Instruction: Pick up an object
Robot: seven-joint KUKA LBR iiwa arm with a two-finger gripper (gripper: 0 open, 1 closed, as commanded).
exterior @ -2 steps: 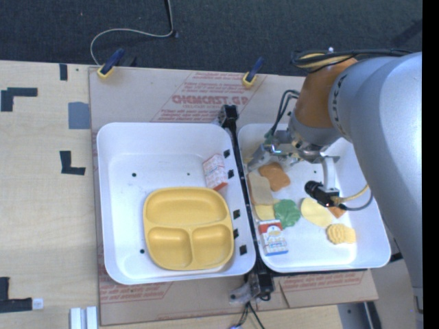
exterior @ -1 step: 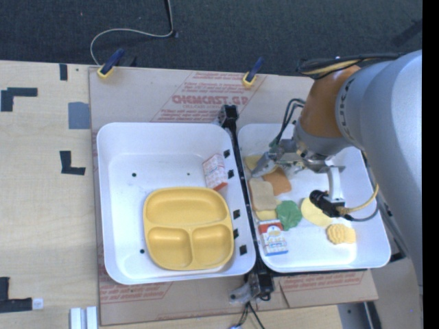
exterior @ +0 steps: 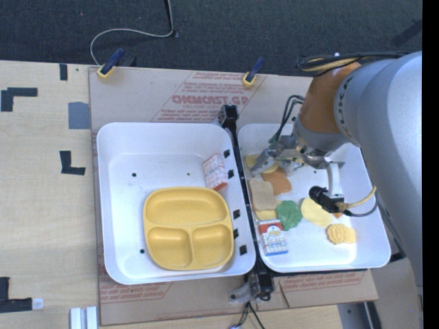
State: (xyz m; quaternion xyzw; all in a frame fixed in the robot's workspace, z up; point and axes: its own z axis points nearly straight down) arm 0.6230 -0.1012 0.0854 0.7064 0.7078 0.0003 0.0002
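From where I stand, the grey arm with its orange band [exterior: 322, 105] leans in from the right and reaches down over the far left part of the right-hand shallow white bin [exterior: 370, 249]. Its gripper [exterior: 278, 153] sits low among the clutter there, just above a flat orange-brown toy slice [exterior: 278, 181] and a pale tan bread-shaped piece [exterior: 261, 196]. The wrist and cabling crowd that spot, so I cannot tell how the jaws stand, nor whether anything lies between them.

Every candidate for picking seems to rest in the bin. Nearer to me lie a crinkled green leaf-shaped toy [exterior: 289, 213], a small red-and-white carton [exterior: 273, 238], a smooth yellow banana-like toy [exterior: 317, 213] and a ridged yellow round piece [exterior: 341, 234]. A black-and-yellow cable end [exterior: 326, 201] hangs beside the banana-like toy.

The left-hand shallow white bin [exterior: 113, 184] holds a yellow plastic divided tray [exterior: 186, 226] and a small red-and-white box [exterior: 215, 171] close to the wall shared by the two bins.

My judgement: the task is at the reaching or grasping stage, with nothing visibly lifted. What remains is a firm hold on one piece, likely the orange-brown slice or its neighbour, and a clean raise out of the bin.
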